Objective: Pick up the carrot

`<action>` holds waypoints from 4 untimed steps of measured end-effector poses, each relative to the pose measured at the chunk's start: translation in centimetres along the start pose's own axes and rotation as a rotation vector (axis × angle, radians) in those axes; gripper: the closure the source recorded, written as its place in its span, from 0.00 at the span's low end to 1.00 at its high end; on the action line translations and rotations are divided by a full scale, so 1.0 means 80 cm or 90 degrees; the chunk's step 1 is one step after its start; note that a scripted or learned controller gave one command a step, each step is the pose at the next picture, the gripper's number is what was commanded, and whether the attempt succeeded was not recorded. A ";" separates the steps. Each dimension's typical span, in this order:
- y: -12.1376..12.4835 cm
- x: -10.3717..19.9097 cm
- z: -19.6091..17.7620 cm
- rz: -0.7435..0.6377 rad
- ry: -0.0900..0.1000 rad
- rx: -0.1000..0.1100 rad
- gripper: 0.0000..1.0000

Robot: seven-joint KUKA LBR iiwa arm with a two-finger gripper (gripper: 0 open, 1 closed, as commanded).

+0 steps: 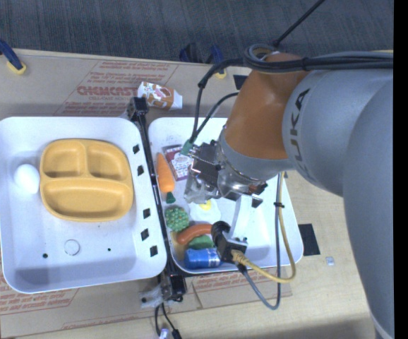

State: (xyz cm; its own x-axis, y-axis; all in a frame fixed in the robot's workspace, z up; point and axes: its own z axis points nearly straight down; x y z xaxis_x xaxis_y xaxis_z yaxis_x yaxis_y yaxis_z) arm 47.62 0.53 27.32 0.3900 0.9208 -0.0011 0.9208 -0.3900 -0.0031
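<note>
One carrot (165, 173) lies lengthwise along the right bin's (289, 242) left wall, beside a printed card (178, 159), above the green toy (177, 217). Gripper (198, 193) hovers just right of it, can't tell how its jaws stand. Carrot probably light, stiff, smooth plastic; grip across the thick middle, wall crowds one side.

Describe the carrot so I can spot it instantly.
Look in the right bin, along its left wall beside the divider. The carrot lies there above a green knobbly item: a slim, plain orange taper, left of the gripper.
</note>
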 end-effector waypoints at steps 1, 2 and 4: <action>0.000 0.000 0.000 0.000 0.000 0.000 0.00; 0.067 0.005 0.103 0.059 -0.001 0.002 0.00; 0.067 0.005 0.103 0.058 0.000 0.002 0.00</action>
State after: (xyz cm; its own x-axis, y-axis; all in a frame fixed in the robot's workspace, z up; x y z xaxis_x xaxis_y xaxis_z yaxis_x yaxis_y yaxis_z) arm 52.68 -1.22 19.08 0.4728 0.8812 -0.0022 0.8811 -0.4728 -0.0056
